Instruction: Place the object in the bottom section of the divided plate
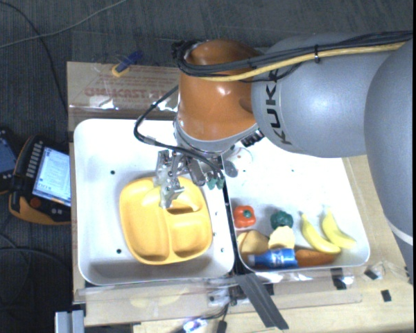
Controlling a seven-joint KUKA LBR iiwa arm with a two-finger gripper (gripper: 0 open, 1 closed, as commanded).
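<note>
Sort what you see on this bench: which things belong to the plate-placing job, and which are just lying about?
Job: yellow divided plate; gripper above it.

Lying about: two bananas; orange pepper; blue bottle; green item; carrot; handheld pendant.

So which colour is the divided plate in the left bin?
Yellow; the divided plate shows clearly in the camera view.

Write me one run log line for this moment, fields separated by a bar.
gripper: over yellow divided plate, left bin | held object: none seen | toy food: right bin | placement: not yet done
</note>
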